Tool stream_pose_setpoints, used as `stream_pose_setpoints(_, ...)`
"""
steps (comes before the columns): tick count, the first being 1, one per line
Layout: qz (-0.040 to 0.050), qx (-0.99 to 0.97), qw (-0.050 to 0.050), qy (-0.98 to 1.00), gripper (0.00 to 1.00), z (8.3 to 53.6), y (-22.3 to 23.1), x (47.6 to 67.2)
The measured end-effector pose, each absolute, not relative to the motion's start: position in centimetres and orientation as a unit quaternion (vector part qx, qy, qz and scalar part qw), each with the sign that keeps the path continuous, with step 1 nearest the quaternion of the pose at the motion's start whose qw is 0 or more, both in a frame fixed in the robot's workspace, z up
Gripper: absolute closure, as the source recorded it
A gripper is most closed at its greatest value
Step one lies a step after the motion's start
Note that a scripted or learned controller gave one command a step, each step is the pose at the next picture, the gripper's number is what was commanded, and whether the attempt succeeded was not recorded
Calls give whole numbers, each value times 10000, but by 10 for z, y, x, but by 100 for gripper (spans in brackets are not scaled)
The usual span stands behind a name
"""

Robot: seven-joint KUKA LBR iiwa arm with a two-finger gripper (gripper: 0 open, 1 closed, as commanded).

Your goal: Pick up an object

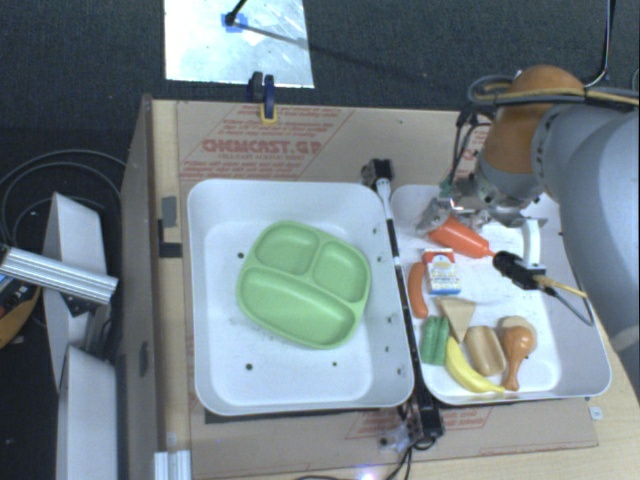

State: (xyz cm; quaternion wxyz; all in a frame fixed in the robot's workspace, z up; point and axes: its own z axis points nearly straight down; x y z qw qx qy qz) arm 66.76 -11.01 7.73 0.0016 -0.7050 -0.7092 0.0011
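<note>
The right bin (pixel 590 368) holds several toy foods. An orange carrot (pixel 462 237) lies near its back. In front of it are a small red and white carton (pixel 441 272) and a red sausage (pixel 417 289). Further forward lie a cheese wedge (pixel 459 314), a green vegetable (pixel 433 339), a yellow banana (pixel 468 370), a bread piece (pixel 484 349) and a chicken drumstick (pixel 516 348). My gripper (pixel 446 211) is low over the back of this bin, just behind and left of the carrot and close to its end.
The left bin (pixel 215 268) holds a green divided plate (pixel 304 282). A raised divider (pixel 397 268) runs between the two bins. The grey arm (pixel 590 168) reaches over the right bin's back right corner.
</note>
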Motion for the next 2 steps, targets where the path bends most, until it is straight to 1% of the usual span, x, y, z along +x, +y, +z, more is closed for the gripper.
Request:
stream_pose_setpoints(1,-20,-7047,-25,-7095,100,96,-111,670)
stream_pose_setpoints(2,-16,-7044,-25,-7098,0,96,-111,670)
